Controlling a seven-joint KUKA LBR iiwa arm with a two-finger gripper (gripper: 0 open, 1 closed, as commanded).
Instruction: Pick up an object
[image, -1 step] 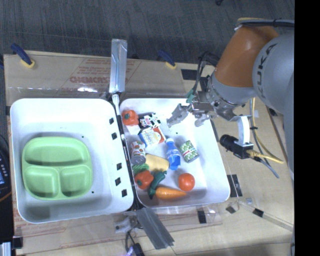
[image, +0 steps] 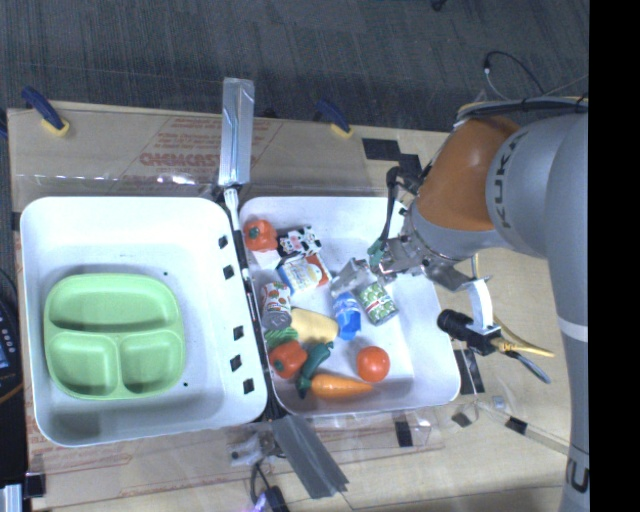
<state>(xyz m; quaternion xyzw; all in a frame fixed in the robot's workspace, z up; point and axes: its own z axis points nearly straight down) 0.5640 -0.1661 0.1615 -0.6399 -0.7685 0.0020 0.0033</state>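
My arm (image: 520, 190) comes in from the right, over the right bin (image: 432, 345). Left bin (image: 40, 240) holds a green divided tray (image: 113, 335). My claw (image: 368, 272) is down in the right bin, tips by the green packet (image: 379, 302) and blue bottle (image: 347, 313); can't tell if it's clenched or released. Other items there: carrot (image: 340, 385), yellow banana-like piece (image: 313, 324), white carton (image: 302, 271), can (image: 276, 305), red tomato (image: 373, 363), orange tomato (image: 260, 234) at the far left corner.

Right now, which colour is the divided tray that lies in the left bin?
Light green. The divided tray shows plainly in the camera view, lying in the left bin.
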